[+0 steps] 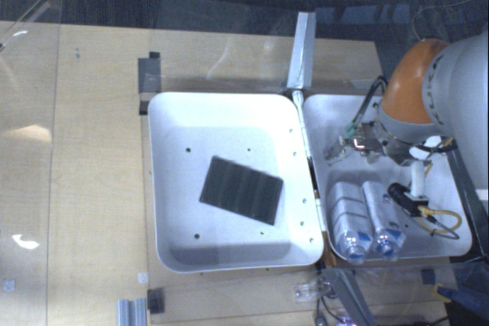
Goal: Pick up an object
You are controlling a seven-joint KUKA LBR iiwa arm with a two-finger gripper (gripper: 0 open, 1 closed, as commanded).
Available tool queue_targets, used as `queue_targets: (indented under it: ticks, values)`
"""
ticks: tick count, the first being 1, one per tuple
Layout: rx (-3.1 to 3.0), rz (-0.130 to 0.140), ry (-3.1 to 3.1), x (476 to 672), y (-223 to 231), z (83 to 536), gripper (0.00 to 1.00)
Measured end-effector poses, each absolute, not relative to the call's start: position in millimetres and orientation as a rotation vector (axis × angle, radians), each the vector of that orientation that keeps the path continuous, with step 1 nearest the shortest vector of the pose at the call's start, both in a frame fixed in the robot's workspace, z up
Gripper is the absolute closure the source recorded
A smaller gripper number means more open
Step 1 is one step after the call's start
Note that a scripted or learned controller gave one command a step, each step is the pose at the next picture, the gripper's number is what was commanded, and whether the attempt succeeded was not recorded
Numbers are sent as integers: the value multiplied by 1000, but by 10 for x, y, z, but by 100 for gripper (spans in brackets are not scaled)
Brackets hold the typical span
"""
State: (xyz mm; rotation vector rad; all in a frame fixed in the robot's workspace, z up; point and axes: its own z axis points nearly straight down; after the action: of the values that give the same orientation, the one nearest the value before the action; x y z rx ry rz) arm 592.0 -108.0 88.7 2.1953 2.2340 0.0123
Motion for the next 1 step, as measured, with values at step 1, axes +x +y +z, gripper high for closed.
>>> queue_targets:
  ticks: [1]
  values:
    - [2182,19,2240,5946,-1063,1015,100]
